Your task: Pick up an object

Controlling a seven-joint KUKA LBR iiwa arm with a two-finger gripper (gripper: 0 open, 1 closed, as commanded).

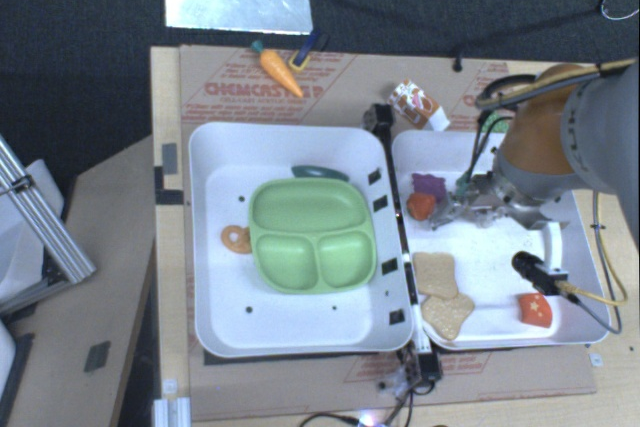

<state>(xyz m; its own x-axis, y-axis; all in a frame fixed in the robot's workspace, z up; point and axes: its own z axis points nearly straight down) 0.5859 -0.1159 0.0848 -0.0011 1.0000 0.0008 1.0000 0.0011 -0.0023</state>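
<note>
Hand (pixel 443 211) low in right bin (pixel 500 335), beside red piece (pixel 421 206).

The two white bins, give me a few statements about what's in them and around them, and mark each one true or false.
1. The green divided plate sits in the left bin. True.
2. The toy carrot lies inside the right bin. False: it lies on the bench behind the left bin.
3. The gripper is low in the right bin, near the purple piece. True.
4. The two bread slices sit on the green divided plate. False: they lie in the right bin's front left corner.
5. A small orange ring lies left of the plate. True.
</note>
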